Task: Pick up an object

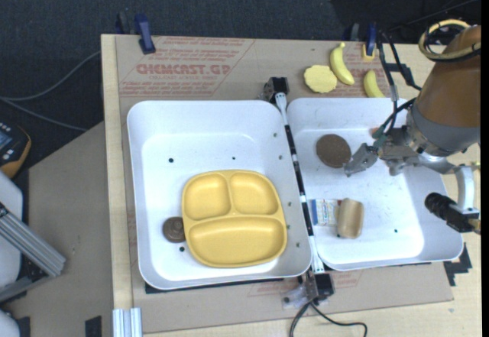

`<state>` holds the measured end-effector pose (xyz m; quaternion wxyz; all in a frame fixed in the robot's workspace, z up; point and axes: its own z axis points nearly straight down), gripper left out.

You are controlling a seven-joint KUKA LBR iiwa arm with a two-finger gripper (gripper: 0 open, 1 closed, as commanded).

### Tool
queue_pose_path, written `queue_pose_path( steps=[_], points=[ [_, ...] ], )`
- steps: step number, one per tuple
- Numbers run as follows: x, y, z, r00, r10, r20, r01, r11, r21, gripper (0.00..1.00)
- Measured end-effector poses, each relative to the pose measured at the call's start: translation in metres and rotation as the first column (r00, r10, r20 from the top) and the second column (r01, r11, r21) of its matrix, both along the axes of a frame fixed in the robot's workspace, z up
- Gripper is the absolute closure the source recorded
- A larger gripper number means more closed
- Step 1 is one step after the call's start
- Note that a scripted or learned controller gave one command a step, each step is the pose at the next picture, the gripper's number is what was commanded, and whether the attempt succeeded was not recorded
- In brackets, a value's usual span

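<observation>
Arm (451,91) reaches in from the right over the right bin (405,247), orange band above the wrist. Gripper (376,157) hangs over that bin's upper middle — fingers (359,162) apart, nothing between them. Brown round disc (333,150) lies just left of the fingertips, near but not clamped; cannot tell if a tip touches it. Lower in the same bin: tan cylinder-like object (350,218) with a small printed packet (323,212) just beside it on the left, near the divider. Left bin (153,137) holds a yellow three-compartment tray (232,218), with a small brown round piece (174,229) touching its left edge. On the bench behind the right bin — two bananas (344,65) and a yellow lumpy piece (320,79).
</observation>
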<state>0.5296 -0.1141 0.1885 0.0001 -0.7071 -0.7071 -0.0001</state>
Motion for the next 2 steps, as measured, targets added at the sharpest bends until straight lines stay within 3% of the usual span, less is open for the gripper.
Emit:
queue_pose_path(
  steps=[1, 2],
  points=[
    [-0.029, 0.001, -0.105, 1.0, -0.003, 0.003, 0.003, 1.0, 0.003, 0.0],
    [-0.026, 0.0, -0.09, 1.0, 0.0, 0.012, 0.0, 1.0, 0.001, 1.0]
  ],
)
